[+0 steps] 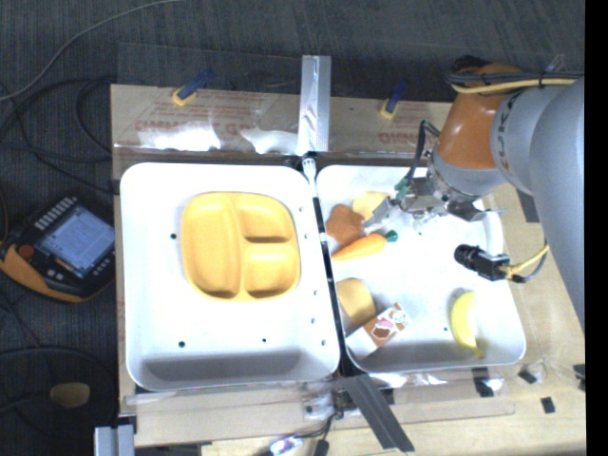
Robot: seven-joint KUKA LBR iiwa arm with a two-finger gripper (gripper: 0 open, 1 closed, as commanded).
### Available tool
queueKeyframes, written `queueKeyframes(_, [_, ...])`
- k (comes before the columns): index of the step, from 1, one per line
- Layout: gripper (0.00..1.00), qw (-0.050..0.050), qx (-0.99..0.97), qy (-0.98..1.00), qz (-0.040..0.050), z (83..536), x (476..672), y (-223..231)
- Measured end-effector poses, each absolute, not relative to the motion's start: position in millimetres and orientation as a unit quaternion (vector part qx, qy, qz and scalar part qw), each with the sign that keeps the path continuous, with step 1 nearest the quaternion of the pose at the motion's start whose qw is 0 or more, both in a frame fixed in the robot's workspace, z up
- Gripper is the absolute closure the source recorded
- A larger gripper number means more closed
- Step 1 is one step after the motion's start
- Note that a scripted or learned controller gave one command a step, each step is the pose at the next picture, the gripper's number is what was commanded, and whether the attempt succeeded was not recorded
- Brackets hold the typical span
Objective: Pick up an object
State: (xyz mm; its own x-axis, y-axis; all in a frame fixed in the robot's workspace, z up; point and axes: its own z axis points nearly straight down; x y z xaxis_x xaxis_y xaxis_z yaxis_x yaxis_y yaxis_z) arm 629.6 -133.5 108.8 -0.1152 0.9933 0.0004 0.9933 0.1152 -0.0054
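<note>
Gripper (392, 218) low in the right white bin (494, 345); jaw state cannot be told, tips blurred. Orange plastic carrot (361, 247) just below-left of the jaws, brown toy piece (344, 222) left of them. Small printed carton (385, 324) further below, label unreadable. Yellow banana (463, 319) well apart. Yellow divided tray (239, 245) sits in the left bin (152, 283).

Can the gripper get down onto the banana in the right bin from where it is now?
Probably yes. The banana lies alone near the right bin's front right corner, with bare floor around it. The gripper sits over the back of that bin by the carrot. The bin wall close beside the banana may crowd one finger.
</note>
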Motion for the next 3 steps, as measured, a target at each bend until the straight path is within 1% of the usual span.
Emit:
queueKeyframes(1, [0.0, -0.002, -0.586, -0.81, 0.0023, 90, 669.7, -104])
queueKeyframes(2, [0.0, -0.007, -0.543, -0.84, -0.0032, 92, 599.0, -105])
queueKeyframes(3, [1.0, -0.005, -0.543, -0.84, -0.0054, 101, 600.4, -103])
